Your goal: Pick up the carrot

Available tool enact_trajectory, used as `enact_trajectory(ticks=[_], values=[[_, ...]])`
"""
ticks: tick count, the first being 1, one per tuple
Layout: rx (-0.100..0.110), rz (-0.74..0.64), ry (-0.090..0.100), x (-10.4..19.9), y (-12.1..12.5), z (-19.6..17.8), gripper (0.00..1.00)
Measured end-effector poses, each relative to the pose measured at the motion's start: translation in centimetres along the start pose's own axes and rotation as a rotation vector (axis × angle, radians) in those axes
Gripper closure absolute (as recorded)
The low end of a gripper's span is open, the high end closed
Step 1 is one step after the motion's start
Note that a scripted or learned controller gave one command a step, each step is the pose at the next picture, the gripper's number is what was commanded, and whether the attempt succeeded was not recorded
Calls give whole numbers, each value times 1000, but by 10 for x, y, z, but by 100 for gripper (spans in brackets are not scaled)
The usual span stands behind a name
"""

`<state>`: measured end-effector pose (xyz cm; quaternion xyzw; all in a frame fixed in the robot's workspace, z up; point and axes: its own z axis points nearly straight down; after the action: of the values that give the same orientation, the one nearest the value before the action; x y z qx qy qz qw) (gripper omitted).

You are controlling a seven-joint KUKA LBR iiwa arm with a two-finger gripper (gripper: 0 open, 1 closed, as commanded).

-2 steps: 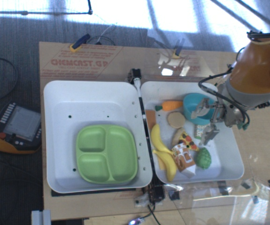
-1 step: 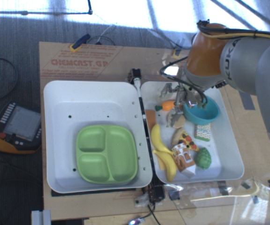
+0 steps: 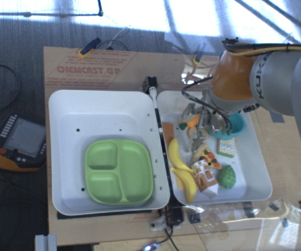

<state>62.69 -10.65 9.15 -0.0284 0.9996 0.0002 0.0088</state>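
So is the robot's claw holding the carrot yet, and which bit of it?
It cannot be told. The gripper sits low in the right bin, right at an orange piece that may be the carrot, but any hold is too cluttered to see.

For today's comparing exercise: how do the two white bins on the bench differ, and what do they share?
The left bin holds one green divided plate; the right bin holds a jumble, including a banana and a green leafy toy. The gripper hangs over the right bin, not the left. Both are shallow and white.

Green divided plate (image 3: 120, 170); yellow bananas (image 3: 181, 169); orange carrot (image 3: 193, 122); white bins (image 3: 66, 114).
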Motion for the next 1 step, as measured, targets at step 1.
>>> enact_trajectory(ticks=[1], values=[[5, -1, -10, -3, 0, -13, 100]])
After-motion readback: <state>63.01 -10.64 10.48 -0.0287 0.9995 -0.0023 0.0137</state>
